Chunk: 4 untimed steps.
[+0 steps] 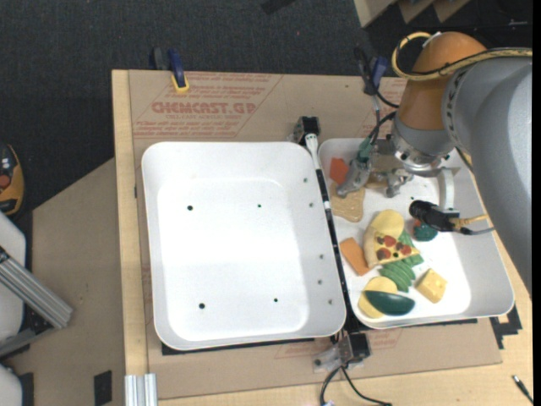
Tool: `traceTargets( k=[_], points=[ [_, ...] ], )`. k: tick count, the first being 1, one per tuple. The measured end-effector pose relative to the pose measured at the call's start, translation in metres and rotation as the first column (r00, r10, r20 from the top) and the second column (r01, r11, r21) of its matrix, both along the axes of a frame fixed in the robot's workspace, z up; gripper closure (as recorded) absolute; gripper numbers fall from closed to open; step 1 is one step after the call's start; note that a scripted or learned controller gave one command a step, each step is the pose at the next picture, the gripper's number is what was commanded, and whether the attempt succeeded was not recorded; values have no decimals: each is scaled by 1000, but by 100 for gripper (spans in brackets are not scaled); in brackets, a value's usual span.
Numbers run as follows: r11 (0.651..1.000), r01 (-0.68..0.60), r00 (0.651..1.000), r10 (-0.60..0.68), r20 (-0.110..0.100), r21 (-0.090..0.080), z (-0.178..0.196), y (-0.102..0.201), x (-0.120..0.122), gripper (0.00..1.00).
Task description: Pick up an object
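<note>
Brown bench [220,100], left bin [228,235] bare, right bin [482,286] holding toy food [393,256]

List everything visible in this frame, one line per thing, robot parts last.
left bin: 1, white, left half of the bench
right bin: 1, white, beside it, holds the toy pieces
toy food pieces: several, yellow, orange, green, tan, clustered in the right bin
board: 1, brown with red print, under both bins
clamp: 1, blue and yellow, board's far edge
arm: 1, grey with orange band, from the right
gripper: 1, over the right bin's far end
</note>
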<state>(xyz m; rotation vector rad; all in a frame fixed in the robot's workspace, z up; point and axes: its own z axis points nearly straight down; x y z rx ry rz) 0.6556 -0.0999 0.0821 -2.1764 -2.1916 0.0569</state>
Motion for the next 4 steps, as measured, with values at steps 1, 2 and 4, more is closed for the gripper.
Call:
traceTargets(
  k=[1, 2, 4],
  points=[
    [1000, 1, 1000, -1, 3, -2, 0, -11, 0, 0],
    [1000, 12, 999, -11, 48, -15, 4, 3, 8, 0],
    [1000, 11, 999, -11, 38, -12, 24, 4, 7, 100]
  ],
)
